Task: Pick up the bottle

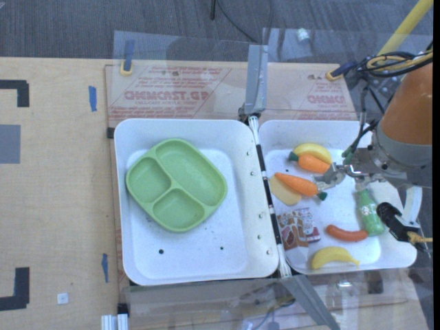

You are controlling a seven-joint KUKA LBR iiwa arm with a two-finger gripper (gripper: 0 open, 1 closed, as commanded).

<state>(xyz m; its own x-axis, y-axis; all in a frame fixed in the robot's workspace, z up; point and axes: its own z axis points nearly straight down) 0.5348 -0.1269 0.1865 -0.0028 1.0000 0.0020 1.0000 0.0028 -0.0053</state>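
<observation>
Green bottle (369, 212) in the right bin (399, 256), near its right edge.
It lies lengthwise toward the table's near edge; its upper end is hidden under the arm (claw (337, 175) state hard to make out), beside the carrot (298, 183).

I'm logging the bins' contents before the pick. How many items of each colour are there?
Green: 2, divided plate, bottle
Orange: 2 carrots
Yellow: 2 bananas
Red: 1 chilli
Printed: 1 packet
Total: 8
</observation>
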